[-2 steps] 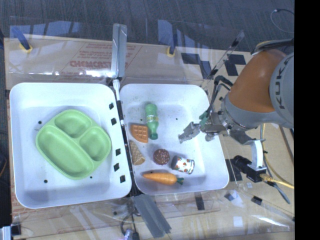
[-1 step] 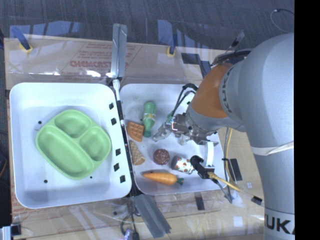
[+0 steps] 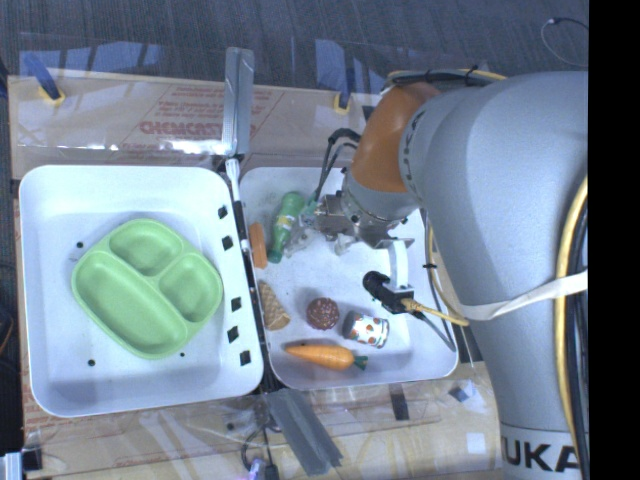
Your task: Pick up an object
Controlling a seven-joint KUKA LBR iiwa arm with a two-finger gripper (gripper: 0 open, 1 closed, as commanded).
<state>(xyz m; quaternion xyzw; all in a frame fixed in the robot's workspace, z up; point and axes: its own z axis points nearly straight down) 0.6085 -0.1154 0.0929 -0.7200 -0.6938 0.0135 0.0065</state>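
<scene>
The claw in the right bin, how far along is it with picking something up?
Nothing looks lifted yet: the carrot, brown ball, small can and green bottle all lie on the floor of the right bin. In hand: the claw is low beside the green bottle, though a grip can't be confirmed. Left to do: close on an object and raise it.

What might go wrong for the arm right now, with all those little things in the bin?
1. The gripper is low beside the green bottle, which lies close to the bin wall and an orange piece. It may just shove the bottle against them.
2. The bottle looks round and could roll away.
3. The bulky arm hangs over the bin, and may knock the can as it moves.
</scene>
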